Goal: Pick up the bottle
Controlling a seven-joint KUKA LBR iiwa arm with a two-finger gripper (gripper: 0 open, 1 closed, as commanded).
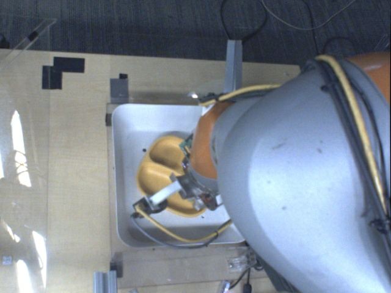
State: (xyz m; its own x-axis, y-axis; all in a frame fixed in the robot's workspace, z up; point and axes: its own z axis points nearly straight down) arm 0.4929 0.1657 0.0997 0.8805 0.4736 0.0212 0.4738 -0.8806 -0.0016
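Observation:
A yellow, glossy, rounded thing with two lobes (157,165) lies in the middle of the left white bin (125,139); whether it is the bottle I cannot tell. My gripper (194,195) is low over its right side, touching or nearly touching it. The orange wrist band (204,140) and the big grey arm (305,182) cover the bin's right part and whatever lies there.
Grey metal posts stand at the bin's corners (119,89) (233,63). Black marks (61,71) sit on the wooden bench at the upper left. The arm hides the right-hand bin. Open bench (61,194) stretches left of the bin.

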